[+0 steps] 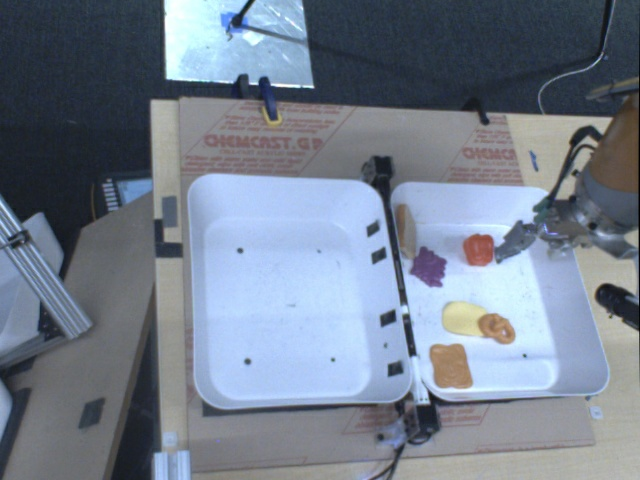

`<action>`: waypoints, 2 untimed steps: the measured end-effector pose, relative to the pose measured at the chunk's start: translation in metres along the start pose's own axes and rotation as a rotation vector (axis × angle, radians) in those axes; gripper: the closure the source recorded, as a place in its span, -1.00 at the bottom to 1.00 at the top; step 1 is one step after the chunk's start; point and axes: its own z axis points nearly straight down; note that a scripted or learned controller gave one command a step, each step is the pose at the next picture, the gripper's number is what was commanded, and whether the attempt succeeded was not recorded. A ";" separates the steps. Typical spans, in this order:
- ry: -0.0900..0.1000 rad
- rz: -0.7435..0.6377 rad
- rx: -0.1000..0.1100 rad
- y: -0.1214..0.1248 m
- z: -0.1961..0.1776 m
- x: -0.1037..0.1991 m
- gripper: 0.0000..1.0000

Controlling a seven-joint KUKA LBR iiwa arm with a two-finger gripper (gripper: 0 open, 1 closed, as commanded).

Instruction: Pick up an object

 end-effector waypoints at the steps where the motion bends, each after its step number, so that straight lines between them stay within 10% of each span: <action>1: -0.006 -0.004 -0.020 0.034 -0.209 0.007 -1.00; 2: -0.008 0.006 -0.019 -0.023 -0.344 -0.029 -1.00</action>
